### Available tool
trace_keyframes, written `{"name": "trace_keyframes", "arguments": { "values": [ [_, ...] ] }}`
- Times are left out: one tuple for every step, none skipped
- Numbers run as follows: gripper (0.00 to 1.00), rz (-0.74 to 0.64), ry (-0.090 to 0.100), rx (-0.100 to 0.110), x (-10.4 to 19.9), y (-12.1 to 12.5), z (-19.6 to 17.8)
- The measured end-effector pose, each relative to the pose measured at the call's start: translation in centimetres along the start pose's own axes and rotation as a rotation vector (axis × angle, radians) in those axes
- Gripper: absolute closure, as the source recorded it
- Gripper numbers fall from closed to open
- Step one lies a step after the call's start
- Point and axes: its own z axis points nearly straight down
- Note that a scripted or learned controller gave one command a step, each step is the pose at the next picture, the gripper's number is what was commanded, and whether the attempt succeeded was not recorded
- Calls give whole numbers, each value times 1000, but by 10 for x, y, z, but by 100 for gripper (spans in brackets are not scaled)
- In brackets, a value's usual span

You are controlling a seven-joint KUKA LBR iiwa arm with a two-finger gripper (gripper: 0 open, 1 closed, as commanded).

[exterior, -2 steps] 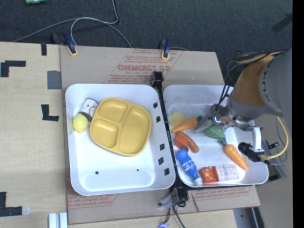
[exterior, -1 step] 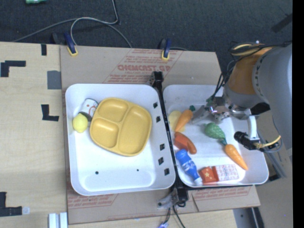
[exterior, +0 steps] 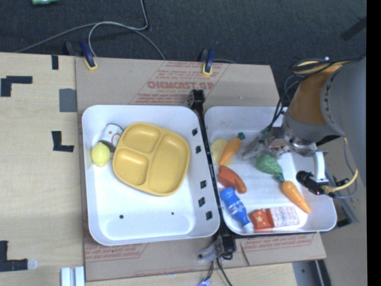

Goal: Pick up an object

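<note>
A green toy vegetable [exterior: 269, 164] is seen lying in the right bin [exterior: 321, 222], toward its upper right part, and the gripper [exterior: 262, 146] is positioned just above and to the left of it, close to its top end. Whether the gripper is spread or pressed together cannot be told, and nothing is seen held in it. A carrot [exterior: 296, 196] is placed just below and right of the green vegetable. Another carrot [exterior: 230, 149], a red sausage [exterior: 232, 178], a blue bottle [exterior: 236, 208] and a red-and-white packet [exterior: 275, 217] are spread along the bin's left and lower sides. In the left bin [exterior: 143, 225], a yellow divided plate [exterior: 150, 158] is flanked by a lemon [exterior: 100, 154].
</note>
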Motion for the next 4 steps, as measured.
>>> {"name": "trace_keyframes", "arguments": {
  "values": [
    [100,0,-2,-1,0,0,-10],
    [100,0,4,7,49,-1,-46],
    [0,0,3,8,49,-1,-46],
    [0,1,3,7,68,-8,-1]
  ]
}}
